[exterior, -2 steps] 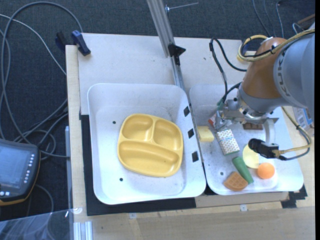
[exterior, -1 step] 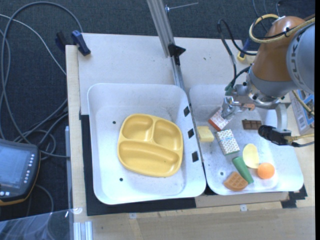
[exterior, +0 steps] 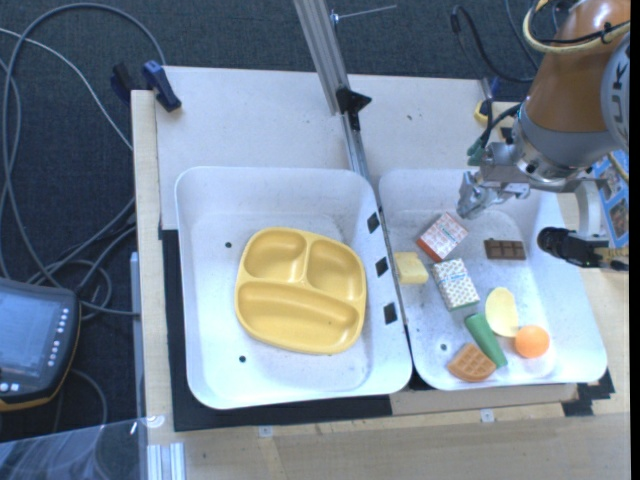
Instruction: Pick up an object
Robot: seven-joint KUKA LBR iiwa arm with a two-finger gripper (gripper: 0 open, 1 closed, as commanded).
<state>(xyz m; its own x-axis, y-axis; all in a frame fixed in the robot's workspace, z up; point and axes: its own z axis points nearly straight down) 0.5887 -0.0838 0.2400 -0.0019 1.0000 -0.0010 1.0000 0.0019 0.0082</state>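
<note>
The gripper [exterior: 473,200] is hanging over the right bin [exterior: 570,363] near the bench's far edge, above the red-and-white box [exterior: 441,236]; its grip I cannot tell.

Yellow divided plate [exterior: 300,290] in left bin [exterior: 200,198]; blue clamp [exterior: 160,84] & cables [exterior: 40,118] off bench; tablet [exterior: 30,340] lower left.
</note>
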